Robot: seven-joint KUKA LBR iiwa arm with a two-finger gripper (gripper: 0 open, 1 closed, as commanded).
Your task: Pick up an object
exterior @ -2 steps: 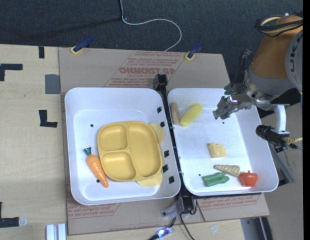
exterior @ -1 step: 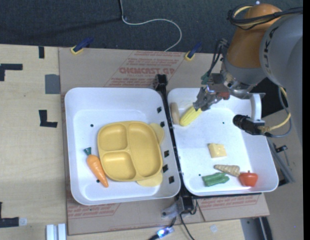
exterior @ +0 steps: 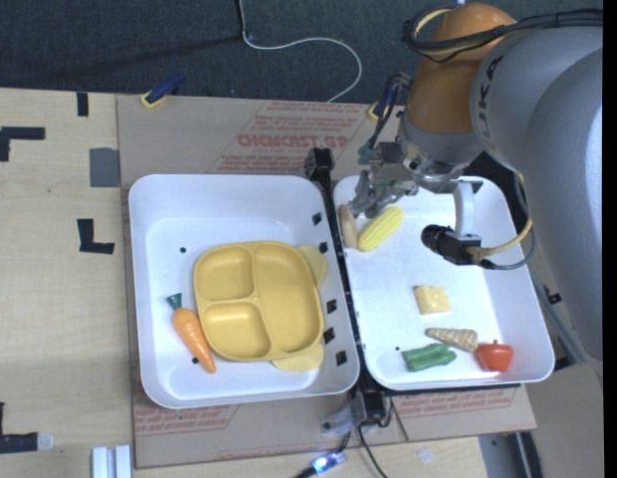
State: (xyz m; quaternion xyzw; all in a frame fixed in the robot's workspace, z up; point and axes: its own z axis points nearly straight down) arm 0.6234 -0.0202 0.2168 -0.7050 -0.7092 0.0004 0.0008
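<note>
My gripper (exterior: 374,205) hangs over the upper left corner of the right bin (exterior: 517,297). Its fingers are shut on the top of a yellow corn cob (exterior: 380,230), which tilts down to the left just below them. Further down the right bin lie a yellow cheese wedge (exterior: 432,299), a tan cone-shaped piece (exterior: 454,338), a green pepper (exterior: 428,358) and a red tomato (exterior: 495,357). In the left bin (exterior: 149,267) sits a yellow divided plate (exterior: 257,300) with an orange carrot (exterior: 193,338) beside it on the left.
A tan piece (exterior: 345,225) lies by the wall between the two bins, left of the corn. A black part with a cable (exterior: 450,244) hangs off the wrist over the right bin. The grey arm covers the upper right.
</note>
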